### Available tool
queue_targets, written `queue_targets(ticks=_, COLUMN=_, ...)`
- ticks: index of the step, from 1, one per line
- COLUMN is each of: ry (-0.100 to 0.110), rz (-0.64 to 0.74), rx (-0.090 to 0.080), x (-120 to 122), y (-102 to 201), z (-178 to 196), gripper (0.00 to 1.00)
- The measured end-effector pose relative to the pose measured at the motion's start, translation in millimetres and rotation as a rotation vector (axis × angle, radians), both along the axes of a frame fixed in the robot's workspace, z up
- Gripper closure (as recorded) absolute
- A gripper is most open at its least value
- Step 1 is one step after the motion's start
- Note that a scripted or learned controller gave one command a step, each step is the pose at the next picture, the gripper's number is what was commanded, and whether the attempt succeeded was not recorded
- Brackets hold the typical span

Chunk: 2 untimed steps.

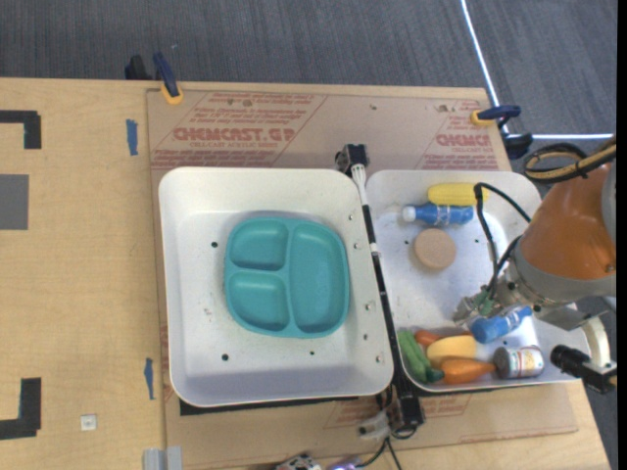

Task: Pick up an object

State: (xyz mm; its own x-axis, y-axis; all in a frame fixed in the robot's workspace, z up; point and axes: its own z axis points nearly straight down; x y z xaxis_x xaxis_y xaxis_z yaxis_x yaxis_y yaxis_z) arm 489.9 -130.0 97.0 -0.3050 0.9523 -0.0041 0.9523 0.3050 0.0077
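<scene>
My gripper (478,307) hangs low in the right bin (392,262), near its front right. A small blue object (502,324) lies right at the gripper's tip, and I cannot tell whether it is held. Just in front lie a yellow banana-like piece (453,346), an orange carrot (466,368), a green piece (415,356) and a small jar (519,362). Further back are a tan round disc (434,251), a blue bottle (439,213) and a yellow object (451,195).
The left bin (186,262) holds a teal divided plate (287,273). The arm's orange band (573,235) looms over the right bin's right side, and a black cable (495,223) loops above the bin. Brown cardboard (294,130) lies under both bins.
</scene>
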Motion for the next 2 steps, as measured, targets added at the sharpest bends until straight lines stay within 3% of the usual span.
queue_targets(ticks=1, ry=0.008, rz=-0.161, rx=0.003, x=-9.7, y=87.2, z=87.6, gripper=1.0)
queue_targets(ticks=2, ry=0.008, rz=-0.162, rx=0.002, x=-9.8, y=86.7, z=87.5, gripper=0.0)
